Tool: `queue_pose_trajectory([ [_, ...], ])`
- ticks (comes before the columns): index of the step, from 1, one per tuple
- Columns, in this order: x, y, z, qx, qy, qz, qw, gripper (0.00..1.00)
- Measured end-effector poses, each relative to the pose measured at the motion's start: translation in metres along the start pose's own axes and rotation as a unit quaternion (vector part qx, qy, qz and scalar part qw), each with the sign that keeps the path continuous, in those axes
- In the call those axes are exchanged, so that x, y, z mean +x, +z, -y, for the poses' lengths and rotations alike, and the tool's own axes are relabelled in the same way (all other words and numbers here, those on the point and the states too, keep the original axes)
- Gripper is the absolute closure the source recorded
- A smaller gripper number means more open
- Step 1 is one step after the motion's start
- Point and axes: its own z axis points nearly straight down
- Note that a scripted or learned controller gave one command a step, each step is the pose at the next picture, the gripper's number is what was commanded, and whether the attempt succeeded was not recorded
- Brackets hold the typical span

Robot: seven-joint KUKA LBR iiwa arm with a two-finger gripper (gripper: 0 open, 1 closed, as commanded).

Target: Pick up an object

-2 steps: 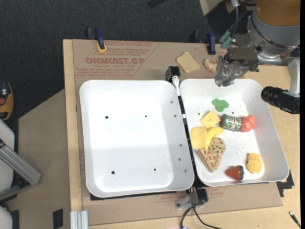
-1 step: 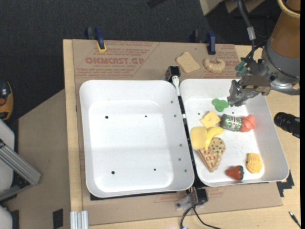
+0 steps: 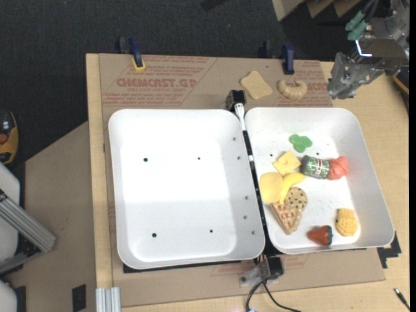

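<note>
Near edge, right bin (image 3: 374,194): a strawberry (image 3: 320,235) and a yellow corn cob (image 3: 346,221) lie close to the near rim, a little apart from each other. Either would be an easy reach once I am over the bin, though the rim is close and I would come down on the bin side of them.

Middle, right bin: a waffle-like wedge (image 3: 290,208), a yellow banana-like piece (image 3: 275,186) and a yellow cheese block (image 3: 286,163) crowd together, touching or nearly so. I would avoid this cluster; a closing pinch here could catch two things or shove one aside.

Middle right: a small green-labelled can (image 3: 316,168) lies on its side, touching a red-orange piece (image 3: 339,168). It is round, so I judge it could roll out of a pinch.

Further back: a green leafy piece (image 3: 300,142) sits alone with white floor all round it. It is flat, so I would need to go low.

Left bin (image 3: 175,187): no pickable thing that I can see.

Beyond the bins: a bread slice (image 3: 256,84) and a pretzel-like ring (image 3: 292,88) rest on the cardboard, outside my working area.

My gripper (image 3: 346,77): it hangs high at the far right corner, beyond the right bin, carrying nothing that I can see; I cannot tell how it is set.

Best plan, as I judge it: pick the corn cob or the strawberry, centre over it, descend straight.
</note>
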Motion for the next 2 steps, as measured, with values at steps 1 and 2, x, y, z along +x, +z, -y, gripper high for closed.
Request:
queue_pose_trajectory([
  [1, -0.074, 0.116, 0.034, 0.016, 0.007, 0.001, 0.9998, 1.0],
  [2, -0.089, 0.198, 0.033, 0.013, 0.004, 0.0, 0.9999, 1.0],
])
